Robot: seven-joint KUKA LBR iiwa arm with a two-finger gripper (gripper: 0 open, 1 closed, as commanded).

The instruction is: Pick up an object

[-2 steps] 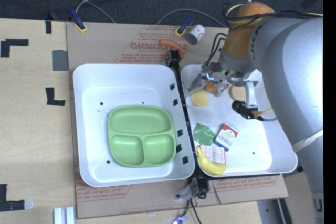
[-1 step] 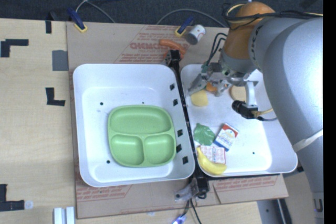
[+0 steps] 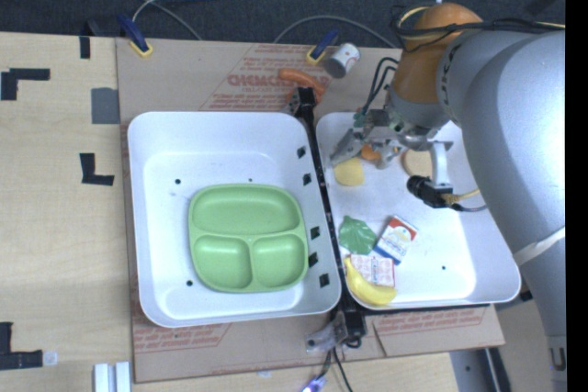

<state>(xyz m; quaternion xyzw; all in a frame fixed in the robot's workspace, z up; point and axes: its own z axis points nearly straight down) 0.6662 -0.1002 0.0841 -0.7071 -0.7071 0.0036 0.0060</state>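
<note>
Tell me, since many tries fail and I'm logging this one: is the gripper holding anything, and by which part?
Cannot be told. The gripper sits low in the right bin, just above a small yellow piece, but nothing shows between its fingers.

Bulky grey arm (image 3: 514, 133), rounded casing, orange band (image 3: 432, 55) above wrist, thin black cables (image 3: 378, 92) trailing at 9 o'clock of wrist.

— What do we see of the surfaces here?

— We see two white bins (image 3: 147, 197) that look like smooth plastic, faintly glossy. The green divided tray (image 3: 246, 236) looks like matt moulded plastic. The bench top (image 3: 46, 225) looks like pale wood, and brown cardboard (image 3: 184, 83) lies under the bins.

— And the arm?

— We see the arm's (image 3: 514, 106) grey shell, smooth with a soft sheen; its orange band (image 3: 432, 60) looks glossy.
</note>
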